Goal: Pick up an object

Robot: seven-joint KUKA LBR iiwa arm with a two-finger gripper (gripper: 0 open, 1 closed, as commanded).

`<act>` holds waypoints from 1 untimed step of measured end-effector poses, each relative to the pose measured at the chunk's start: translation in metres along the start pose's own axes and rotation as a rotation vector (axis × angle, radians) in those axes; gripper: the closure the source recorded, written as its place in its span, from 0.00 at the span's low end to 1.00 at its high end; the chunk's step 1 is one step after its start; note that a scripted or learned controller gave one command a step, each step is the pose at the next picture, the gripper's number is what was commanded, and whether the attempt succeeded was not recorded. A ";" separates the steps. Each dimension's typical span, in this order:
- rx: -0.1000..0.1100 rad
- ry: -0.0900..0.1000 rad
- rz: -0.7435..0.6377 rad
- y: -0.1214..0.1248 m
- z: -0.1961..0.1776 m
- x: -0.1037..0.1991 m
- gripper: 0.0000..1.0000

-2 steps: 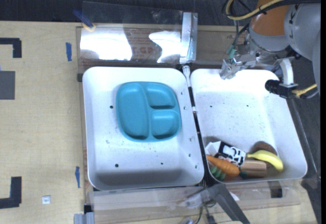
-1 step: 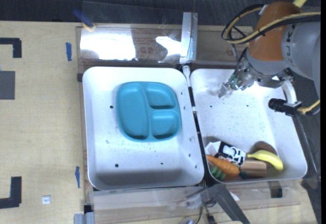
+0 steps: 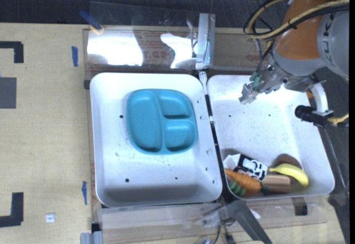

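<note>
The pincer (image 3: 248, 93) hangs over the far part of the right bin (image 3: 310, 182), near that bin's upper edge in the camera view, and nothing is seen between its tips. Whether it is released or clenched cannot be told, because the tip is small and bright against the white floor.

The things to pick all lie together in the near corner of the same bin: a yellow banana (image 3: 292, 173), an orange carrot (image 3: 244, 181) with a green end, a black and white object (image 3: 252, 167), and a brown wooden piece (image 3: 275, 182) (they touch or overlap each other). From the pincer, this heap lies toward the near edge of the table (image 3: 44, 126) and a little to the right in the view, well apart from it, with bare bin floor between.

The banana's long axis runs nearly along the bin's near wall, and so does the carrot's. The left bin (image 3: 108, 176) carries a blue divided plate (image 3: 162, 120), farther from the arm.
</note>
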State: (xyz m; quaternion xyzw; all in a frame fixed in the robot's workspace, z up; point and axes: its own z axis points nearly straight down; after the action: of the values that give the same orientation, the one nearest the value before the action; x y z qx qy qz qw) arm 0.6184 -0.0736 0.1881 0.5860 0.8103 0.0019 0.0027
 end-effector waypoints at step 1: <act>0.006 0.005 -0.298 -0.011 0.003 0.091 1.00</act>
State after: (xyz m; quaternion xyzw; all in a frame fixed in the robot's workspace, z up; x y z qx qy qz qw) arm 0.5792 0.0096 0.1851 0.4593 0.8883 0.0006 -0.0006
